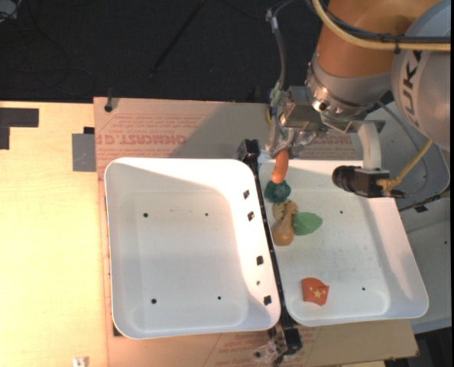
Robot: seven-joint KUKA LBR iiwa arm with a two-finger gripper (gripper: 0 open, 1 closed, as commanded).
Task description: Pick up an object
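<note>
Near edge first: red piece [314,290] lies flat in the right bin [395,281], toward the bin's 7 o'clock corner, well apart from everything else. Up from it, a cluster sits against the right bin's left wall: tan piece [283,224] stands on end and slightly tilted, green piece [309,222] touches it at 3 o'clock, teal piece [277,192] sits just above it at 12 o'clock. Whether teal and tan actually touch can't be told. Orange piece [281,164], carrot-like, is roughly upright right above the teal one, its lower end meeting or just over it. Its upper end runs up into the gripper [286,145], which hangs over the right bin's 11 o'clock corner. The grip looks like it is on the orange piece, with the fingers narrow around its top, but the tips are small and cluttered, so contact is not certain. Left bin [135,205] sits beside the right one, with black clips [251,197] along the shared edge. Farthest back, at 1 o'clock, the arm [364,44] comes in with its orange band above the wrist.
</note>
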